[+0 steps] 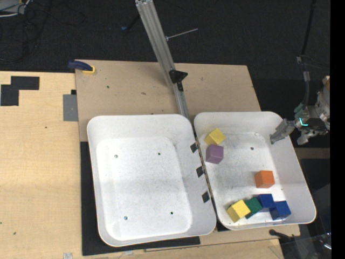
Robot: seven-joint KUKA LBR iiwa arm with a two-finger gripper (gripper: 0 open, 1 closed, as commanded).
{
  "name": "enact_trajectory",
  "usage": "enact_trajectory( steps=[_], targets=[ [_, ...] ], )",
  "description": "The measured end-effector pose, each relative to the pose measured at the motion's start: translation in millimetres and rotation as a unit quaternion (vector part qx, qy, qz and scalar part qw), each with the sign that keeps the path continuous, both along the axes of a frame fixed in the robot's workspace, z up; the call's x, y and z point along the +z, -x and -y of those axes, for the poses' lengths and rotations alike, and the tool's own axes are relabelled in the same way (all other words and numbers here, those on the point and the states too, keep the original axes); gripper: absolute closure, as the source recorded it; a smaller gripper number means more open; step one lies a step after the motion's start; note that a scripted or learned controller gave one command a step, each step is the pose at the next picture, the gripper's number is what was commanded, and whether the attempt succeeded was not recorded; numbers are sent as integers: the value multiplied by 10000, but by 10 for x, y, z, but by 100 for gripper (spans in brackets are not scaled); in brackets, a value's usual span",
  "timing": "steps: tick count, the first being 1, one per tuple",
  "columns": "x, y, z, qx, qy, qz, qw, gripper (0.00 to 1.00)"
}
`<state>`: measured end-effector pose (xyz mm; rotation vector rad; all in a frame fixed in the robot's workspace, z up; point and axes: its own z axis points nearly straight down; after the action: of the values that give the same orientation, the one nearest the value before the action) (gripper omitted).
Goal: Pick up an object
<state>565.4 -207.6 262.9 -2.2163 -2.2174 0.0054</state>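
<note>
The gripper (294,130) hangs over the right rim of the right bin (302,169). Its two fingers are spread apart and hold nothing. Inside that bin, a yellow block (215,137) sits near the top left, touching a purple block (214,154) just below it. An orange block (264,179) sits alone toward the right. Near the bottom, another yellow block (237,210), a green block (253,206) and two blue blocks (273,206) huddle together. The left bin (102,144) sits beside it.
</note>
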Motion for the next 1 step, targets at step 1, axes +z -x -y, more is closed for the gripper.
enact_trajectory(
  steps=[1],
  targets=[
    [23, -8, 0, 6, 7, 20, 10000, 0]
  ],
)
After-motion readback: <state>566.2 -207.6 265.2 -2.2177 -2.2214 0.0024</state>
